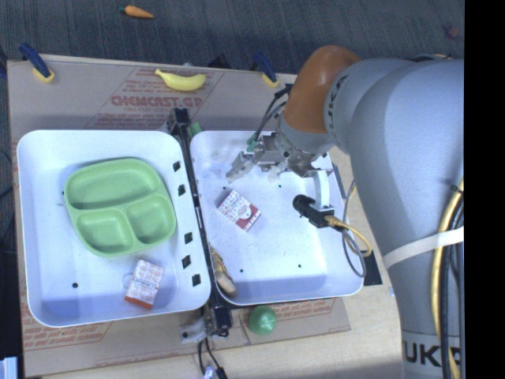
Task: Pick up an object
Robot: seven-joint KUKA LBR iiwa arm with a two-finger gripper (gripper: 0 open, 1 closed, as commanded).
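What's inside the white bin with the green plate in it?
The left bin holds the green divided plate and a small red-and-white packet lying near its front edge. Whatever lies beneath the plate is covered, so that cannot be told.

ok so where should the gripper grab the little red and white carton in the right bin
Probably from straight above, across its two long edges. The carton lies flat and skewed on the right bin floor, apart from the walls, so the gripper would need turning to match.
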